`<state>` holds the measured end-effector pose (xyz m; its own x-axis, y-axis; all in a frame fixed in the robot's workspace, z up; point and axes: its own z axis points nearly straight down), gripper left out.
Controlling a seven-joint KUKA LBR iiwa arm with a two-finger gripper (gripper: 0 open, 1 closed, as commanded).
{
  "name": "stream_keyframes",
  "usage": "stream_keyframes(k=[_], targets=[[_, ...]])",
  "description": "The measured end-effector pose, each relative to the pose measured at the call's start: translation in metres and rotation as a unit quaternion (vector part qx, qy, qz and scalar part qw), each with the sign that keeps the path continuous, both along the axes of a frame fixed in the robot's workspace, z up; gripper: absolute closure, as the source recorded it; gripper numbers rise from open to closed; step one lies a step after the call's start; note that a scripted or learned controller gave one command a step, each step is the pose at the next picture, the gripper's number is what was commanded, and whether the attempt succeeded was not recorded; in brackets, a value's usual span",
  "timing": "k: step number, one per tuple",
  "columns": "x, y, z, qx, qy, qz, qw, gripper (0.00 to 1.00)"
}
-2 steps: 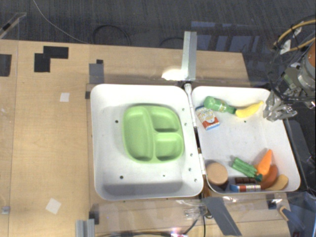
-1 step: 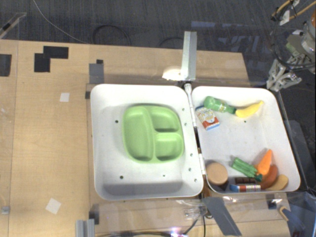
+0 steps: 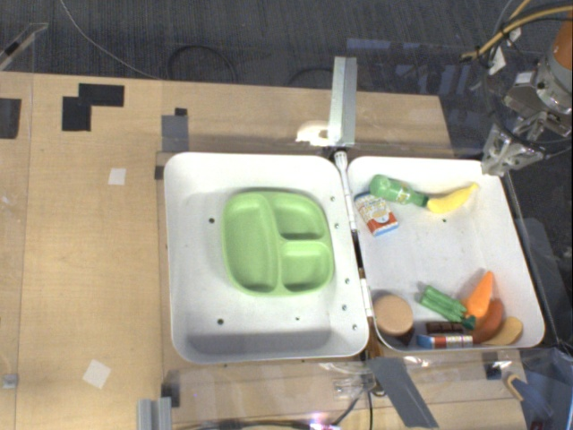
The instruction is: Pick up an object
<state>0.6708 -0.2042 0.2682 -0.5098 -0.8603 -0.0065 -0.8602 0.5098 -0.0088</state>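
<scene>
The right bin (image 3: 501,240) holds several small items. At its far end lie a green bottle (image 3: 392,189), a yellow banana (image 3: 452,199) and a small red, white and blue carton (image 3: 376,215). Along its near edge are a brown round puck (image 3: 392,314), a green stick-shaped toy (image 3: 445,304), an orange carrot (image 3: 482,294) and a dark marker (image 3: 448,339). My gripper (image 3: 508,157) hangs above the bin's far right corner, just outside the rim. It is open with nothing between its fingers, and the banana is the closest item to it.
The left bin (image 3: 192,330) carries a green divided plate (image 3: 276,242). A metal post (image 3: 343,97) rises behind the wall between the two bins. Yellow and black cables (image 3: 515,16) loop above the arm at the upper right.
</scene>
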Motion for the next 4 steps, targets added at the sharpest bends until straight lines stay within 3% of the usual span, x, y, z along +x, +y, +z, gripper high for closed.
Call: stream_keyframes(k=[1, 2, 4], targets=[[0.003, 0.002, 0.016, 0.0004, -0.007, 0.000, 1.0000, 1.00], [0.000, 0.000, 0.010, -0.0017, 0.000, 0.175, 0.9846, 1.00], [0.005, 0.004, 0.038, -0.0017, -0.012, 0.173, 0.9848, 1.00]])
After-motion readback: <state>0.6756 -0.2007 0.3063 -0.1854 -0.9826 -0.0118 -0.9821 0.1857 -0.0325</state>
